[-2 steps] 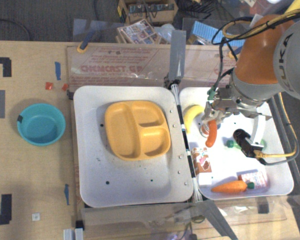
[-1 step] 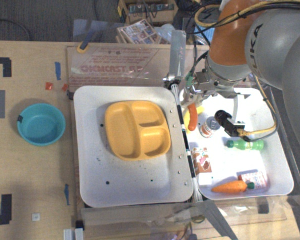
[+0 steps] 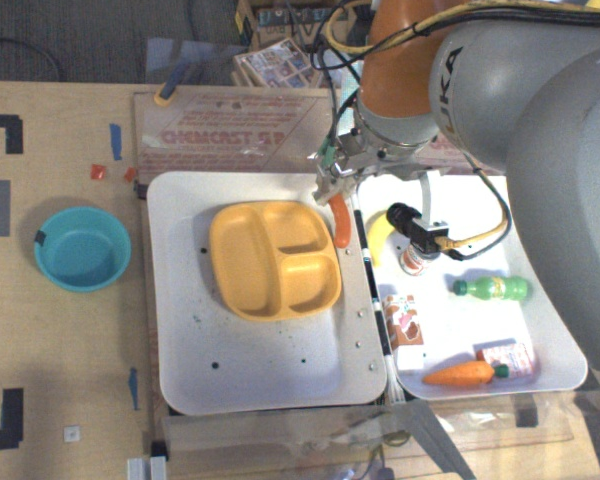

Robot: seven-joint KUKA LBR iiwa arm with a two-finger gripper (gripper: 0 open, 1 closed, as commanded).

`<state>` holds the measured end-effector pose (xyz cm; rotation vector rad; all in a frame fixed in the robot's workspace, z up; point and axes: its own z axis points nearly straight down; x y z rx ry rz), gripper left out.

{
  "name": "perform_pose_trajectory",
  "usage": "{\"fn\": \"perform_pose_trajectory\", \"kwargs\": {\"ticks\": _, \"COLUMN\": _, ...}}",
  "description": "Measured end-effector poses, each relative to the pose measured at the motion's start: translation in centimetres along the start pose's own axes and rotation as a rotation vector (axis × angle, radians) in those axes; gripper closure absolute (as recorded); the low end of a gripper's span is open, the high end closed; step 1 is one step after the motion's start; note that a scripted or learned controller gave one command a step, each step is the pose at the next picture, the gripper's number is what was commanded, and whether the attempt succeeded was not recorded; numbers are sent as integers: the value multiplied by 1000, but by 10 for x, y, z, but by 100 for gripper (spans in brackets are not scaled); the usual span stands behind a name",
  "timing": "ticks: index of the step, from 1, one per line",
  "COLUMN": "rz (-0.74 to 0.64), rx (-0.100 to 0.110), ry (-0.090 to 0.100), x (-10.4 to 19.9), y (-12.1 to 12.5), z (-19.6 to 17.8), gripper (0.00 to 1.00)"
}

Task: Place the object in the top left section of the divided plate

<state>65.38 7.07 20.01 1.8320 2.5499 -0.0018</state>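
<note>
Sausage-like and orange-red, the object [image 3: 340, 221] hangs upright just below the gripper [image 3: 332, 190], at the right edge of the yellow divided plate [image 3: 275, 260] in the left bin [image 3: 180, 298]. The fingers seem pinched on its top end, though the wrist crowds the view and I can't be sure of the grip. This looks like the carry step. Next it needs to travel left, across the plate to the upper-left section, before letting go.
</note>
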Motion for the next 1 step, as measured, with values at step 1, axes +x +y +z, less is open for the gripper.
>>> {"fn": "perform_pose_trajectory", "kwargs": {"ticks": 1, "rz": -1, "rx": 0, "ry": 0, "x": 0, "y": 0, "z": 0, "gripper": 0}}
